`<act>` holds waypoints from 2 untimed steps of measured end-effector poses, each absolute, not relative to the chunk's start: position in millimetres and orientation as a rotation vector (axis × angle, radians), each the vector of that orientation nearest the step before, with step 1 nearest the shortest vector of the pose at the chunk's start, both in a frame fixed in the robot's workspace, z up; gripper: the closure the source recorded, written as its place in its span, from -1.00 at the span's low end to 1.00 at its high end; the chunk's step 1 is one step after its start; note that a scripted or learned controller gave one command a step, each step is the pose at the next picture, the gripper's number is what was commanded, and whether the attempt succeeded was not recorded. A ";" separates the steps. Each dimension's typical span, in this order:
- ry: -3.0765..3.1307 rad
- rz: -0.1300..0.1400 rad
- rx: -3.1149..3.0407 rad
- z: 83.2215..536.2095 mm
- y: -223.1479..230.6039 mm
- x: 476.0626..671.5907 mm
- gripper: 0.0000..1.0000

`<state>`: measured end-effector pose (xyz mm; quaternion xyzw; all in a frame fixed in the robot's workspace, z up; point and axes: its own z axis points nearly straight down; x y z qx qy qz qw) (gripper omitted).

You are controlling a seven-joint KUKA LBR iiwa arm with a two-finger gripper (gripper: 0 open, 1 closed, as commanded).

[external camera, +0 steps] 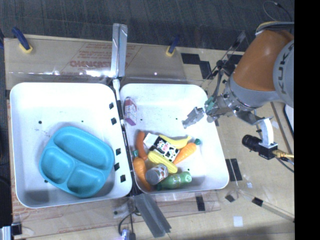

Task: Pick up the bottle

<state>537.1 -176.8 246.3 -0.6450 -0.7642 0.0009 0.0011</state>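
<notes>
Bottle (175, 180) not yet picked up — in the camera view the green bottle lay on its side against the near edge of the right bin (212, 140), just beside a brown-capped jar (157, 174), with carrots (184, 151) and a banana (161, 162) piled behind it. The gripper (192, 117) hung over the bin's far right part, well apart from the bottle, carrying nothing; whether it was open or closed I could not tell. The left bin (30, 104) held a blue tray (76, 161). Reach, grasp and lift all remained.
</notes>
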 end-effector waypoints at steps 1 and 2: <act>-2.339 0.005 -2.091 106.9 -113.8 560.9 -1.00; -2.413 0.002 -2.009 191.9 -75.1 579.6 -1.00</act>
